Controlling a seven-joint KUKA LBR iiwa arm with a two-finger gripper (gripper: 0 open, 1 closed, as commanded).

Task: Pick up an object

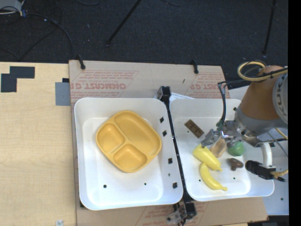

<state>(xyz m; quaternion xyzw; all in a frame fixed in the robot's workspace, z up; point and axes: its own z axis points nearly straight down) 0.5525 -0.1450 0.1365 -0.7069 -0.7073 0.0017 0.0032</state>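
Observation:
My gripper point(217, 139) is low in the right bin point(188, 108), under the grey arm with its orange band point(257, 98). Right below it lies a small tan object point(218, 148); whether it is gripped cannot be made out. A green ball-like object point(236, 149) sits just to the gripper's right. Two yellow banana-shaped pieces point(207, 157) point(211, 178) lie in front of it. A brown bar point(193, 128) rests to its left, towards the back, and a small dark brown lump point(235, 163) lies near the green object.
The left bin point(89, 126) holds a yellow divided plate point(128, 140). A black divider point(172, 145) runs between the bins. A black part with cables point(259, 169) hangs over the right bin's right rim. Cardboard lies under both bins.

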